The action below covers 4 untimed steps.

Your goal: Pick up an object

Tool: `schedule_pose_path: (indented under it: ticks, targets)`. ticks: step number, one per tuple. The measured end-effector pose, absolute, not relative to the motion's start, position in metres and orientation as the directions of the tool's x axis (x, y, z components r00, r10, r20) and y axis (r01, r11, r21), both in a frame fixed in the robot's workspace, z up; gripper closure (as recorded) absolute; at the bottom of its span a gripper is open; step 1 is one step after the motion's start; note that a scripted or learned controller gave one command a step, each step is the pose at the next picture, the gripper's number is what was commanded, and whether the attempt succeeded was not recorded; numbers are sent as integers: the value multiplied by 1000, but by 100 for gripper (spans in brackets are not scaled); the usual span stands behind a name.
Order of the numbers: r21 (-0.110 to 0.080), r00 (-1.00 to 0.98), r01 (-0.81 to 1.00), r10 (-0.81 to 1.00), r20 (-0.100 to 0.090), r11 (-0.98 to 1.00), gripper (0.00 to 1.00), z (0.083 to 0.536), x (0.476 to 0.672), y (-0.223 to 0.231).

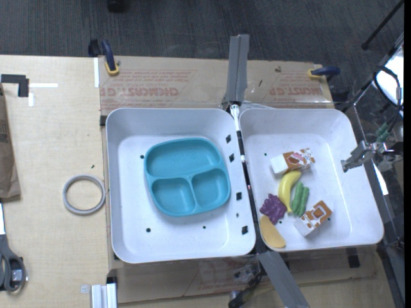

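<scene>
The gripper (352, 162) hangs over the right bin's (334, 124) right wall, and whether it is spread or pressed together I cannot tell; nothing shows in it. Left of it, in the bin's middle, lies a tight cluster: a yellow banana (288, 187) with its long axis running toward the bin's near edge, a green pepper (299, 197) touching it, purple grapes (273, 207), two small cartons (292, 161) (314, 216) and a yellow wedge (273, 233). I judge the upper carton, facing bare floor toward the far wall, the easiest approach; the blue divided tray (187, 176) sits in the other bin.
</scene>
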<state>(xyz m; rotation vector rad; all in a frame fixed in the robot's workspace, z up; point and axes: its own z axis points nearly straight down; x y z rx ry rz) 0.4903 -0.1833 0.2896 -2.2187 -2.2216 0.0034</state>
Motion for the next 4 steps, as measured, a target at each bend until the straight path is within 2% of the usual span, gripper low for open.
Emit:
schedule_pose_path:
  ticks: [1, 2, 3, 4]
  targets:
    - [-7, 374, 928, 928, -1, -374, 0, 185, 482, -184]
    - [-4, 29, 1000, 1000, 0, -29, 0, 120, 546, -128]
    - [-3, 29, 1000, 1000, 0, -29, 0, 120, 546, -128]
    - [-3, -102, 995, 995, 1, 102, 0, 91, 487, -125]
